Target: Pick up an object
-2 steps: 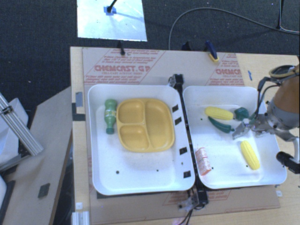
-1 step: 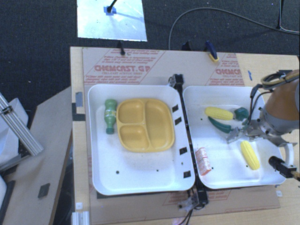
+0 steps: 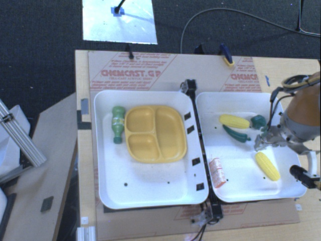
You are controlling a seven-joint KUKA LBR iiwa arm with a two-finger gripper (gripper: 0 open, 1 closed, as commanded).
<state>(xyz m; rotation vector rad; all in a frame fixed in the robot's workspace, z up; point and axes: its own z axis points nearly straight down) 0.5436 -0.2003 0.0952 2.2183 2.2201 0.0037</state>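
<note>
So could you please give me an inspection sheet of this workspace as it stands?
Surface: bench with left bin and right bin side by side.
Job's things: left bin holds a yellow tray and green bottle; right bin holds two corn cobs, a green tool and a red-white pack.
Clutter: nothing seen.
Gripper: gripper over the right bin; finger state unclear.
Cables: grey cable behind the bench.
Surroundings: dark floor, metal plate.

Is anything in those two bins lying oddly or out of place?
Only slightly: the small red-and-white can lies on its side against the right bin's left wall. The green bottle lies flat beside the yellow plate. Nothing looks spilled or broken.
</note>
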